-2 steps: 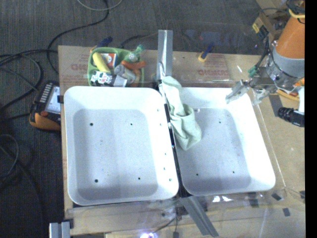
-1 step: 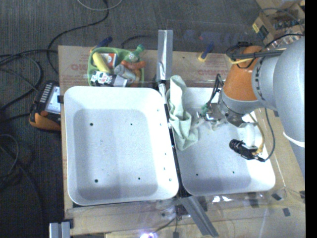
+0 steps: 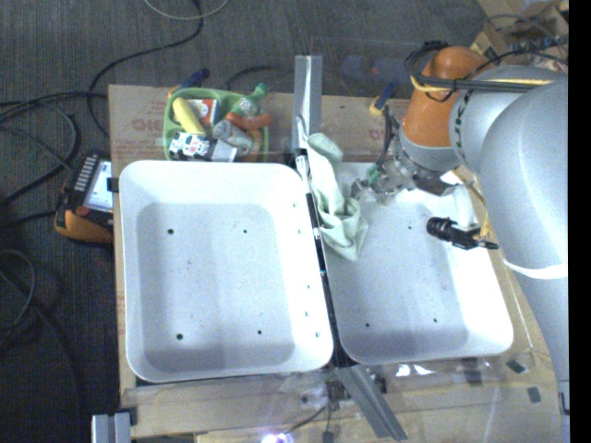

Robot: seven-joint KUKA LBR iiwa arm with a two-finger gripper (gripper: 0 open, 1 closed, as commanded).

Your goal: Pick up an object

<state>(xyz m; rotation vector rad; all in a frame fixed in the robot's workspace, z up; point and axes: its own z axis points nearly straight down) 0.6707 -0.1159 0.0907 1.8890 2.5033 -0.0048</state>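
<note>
Pale green crumpled cloth draped over the divider into the right white bin, upper centre. Gripper just beside it; finger state: cannot tell. Nothing visibly lifted, pick likely still pending.

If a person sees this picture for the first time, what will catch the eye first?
The big grey arm with its orange band fills the right side, its gripper low over the right bin. A pale green cloth is draped over the wall between the two bins, beside the gripper. Behind the left bin, a green basket holds colourful small things.
</note>
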